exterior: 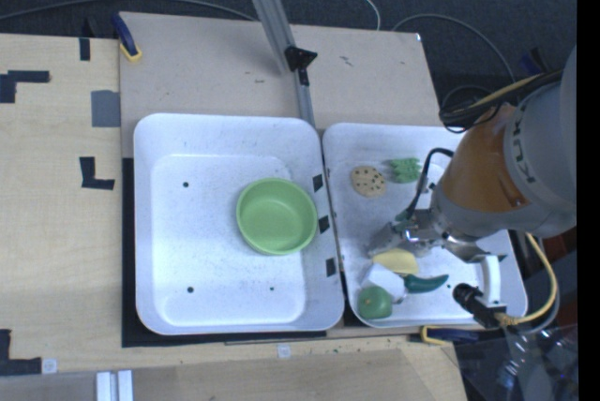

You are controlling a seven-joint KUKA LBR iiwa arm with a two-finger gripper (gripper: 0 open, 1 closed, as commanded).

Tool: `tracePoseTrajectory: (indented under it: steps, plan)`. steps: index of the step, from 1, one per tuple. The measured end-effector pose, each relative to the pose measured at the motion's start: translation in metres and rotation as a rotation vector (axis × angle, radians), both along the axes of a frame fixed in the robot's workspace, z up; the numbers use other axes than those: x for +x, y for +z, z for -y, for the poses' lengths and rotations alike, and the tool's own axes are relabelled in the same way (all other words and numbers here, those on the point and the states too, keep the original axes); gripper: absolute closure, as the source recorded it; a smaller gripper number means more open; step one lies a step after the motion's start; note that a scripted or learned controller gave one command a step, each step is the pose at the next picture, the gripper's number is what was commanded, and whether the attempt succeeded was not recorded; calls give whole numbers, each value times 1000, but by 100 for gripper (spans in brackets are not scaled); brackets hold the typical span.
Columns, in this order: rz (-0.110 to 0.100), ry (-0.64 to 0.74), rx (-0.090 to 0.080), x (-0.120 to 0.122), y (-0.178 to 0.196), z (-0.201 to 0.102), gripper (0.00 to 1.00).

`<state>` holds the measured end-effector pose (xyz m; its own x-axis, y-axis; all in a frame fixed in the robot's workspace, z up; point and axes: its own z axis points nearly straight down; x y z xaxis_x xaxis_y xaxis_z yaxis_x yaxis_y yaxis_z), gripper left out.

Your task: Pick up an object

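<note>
Camera view looks down on two white bins on the worktop. The left bin (169, 230) has a green bowl (277, 216) in it. The right bin (375, 141) has the small things and the arm.

The tool (403, 235) is low in the right bin, and I cannot tell how it is set. The yellow thing (397, 261), maybe a toy banana, lies just under the tool, a little toward the front edge. It looks like the nearest thing to grab. Its long side runs across the bin, left to right.

Close by it are a dark green pepper (427, 283) and a round green fruit (376, 302). A tan cookie (368, 181) and a leafy green toy (405, 169) sit further back, well apart from the tool.

My guess is the tool needs only a small move down and forward to reach the yellow thing.
</note>
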<state>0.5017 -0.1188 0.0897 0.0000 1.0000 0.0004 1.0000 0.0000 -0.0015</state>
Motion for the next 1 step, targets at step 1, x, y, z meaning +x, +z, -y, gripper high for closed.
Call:
tracePoseTrajectory:
  steps: [1]
  plan:
    - [-2, 1, 1, 0, 10, -1, 100]
